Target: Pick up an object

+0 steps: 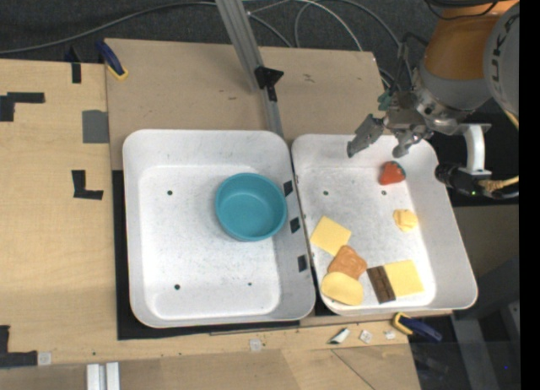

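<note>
My gripper hangs over the far end of the right bin, its two dark fingers spread open with nothing between them. A small red object lies in the bin just below and to the right of the fingertips, apart from them. Further toward the front of the same bin lie a small yellow lump, a yellow square slice, a brown bread-like piece, a pale yellow rounded piece, and a yellow block with a dark brown strip.
The left bin holds a teal bowl. A grey metal pole slants up from between the bins' far edge. Cables trail across the dark floor at the back. The orange-banded arm stands at the right.
</note>
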Tool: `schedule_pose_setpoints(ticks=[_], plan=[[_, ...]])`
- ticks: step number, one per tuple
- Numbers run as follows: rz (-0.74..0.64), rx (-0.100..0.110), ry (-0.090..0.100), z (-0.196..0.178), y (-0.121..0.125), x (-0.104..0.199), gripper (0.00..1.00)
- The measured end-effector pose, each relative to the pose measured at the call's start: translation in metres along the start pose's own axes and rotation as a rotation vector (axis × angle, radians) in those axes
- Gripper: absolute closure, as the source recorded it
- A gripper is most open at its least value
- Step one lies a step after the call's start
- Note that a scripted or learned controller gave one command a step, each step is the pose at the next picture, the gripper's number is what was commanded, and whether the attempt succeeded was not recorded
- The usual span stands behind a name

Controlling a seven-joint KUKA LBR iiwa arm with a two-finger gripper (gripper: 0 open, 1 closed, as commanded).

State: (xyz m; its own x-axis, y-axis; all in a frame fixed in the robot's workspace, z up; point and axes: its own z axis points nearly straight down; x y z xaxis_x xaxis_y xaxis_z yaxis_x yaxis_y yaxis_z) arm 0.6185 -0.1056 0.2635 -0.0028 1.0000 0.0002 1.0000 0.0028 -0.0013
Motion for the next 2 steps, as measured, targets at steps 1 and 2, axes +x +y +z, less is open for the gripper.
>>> schedule_pose_setpoints(ticks=[1, 2], plan=[[0.000, 0.000, 0.000, 0.000, 0.000, 0.000, 0.00], [0.001, 0.004, -0.001, 0.045, 0.005, -0.001, 0.00]])
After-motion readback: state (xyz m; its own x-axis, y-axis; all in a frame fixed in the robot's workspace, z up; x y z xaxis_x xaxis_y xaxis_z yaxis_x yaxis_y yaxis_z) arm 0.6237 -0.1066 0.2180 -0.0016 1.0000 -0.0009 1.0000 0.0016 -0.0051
